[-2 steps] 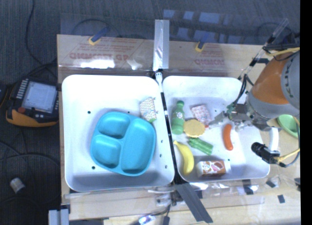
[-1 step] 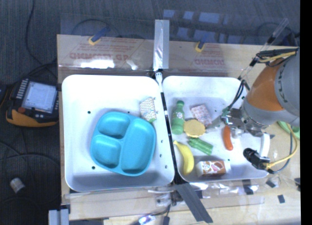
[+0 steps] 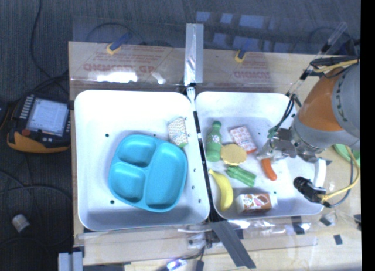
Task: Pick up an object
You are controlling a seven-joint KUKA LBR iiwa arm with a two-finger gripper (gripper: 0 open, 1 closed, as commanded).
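Gripper (image 3: 275,146) hangs low in the right bin (image 3: 258,101), centre-right of frame, just above the toy carrot (image 3: 268,169); finger state cannot be told, so nothing looks lifted yet.

A small orange carrot (image 3: 269,169) lies flat and slightly angled on the floor of the right-hand white bin (image 3: 252,101), just right of a green pepper (image 3: 241,175).

1. Left bin (image 3: 94,146): blue divided plate (image 3: 148,172) at centre; small patterned packet (image 3: 177,131) at its 1 o'clock.
2. Handheld pendant (image 3: 38,124) on the floor, at the bin's 9 o'clock.
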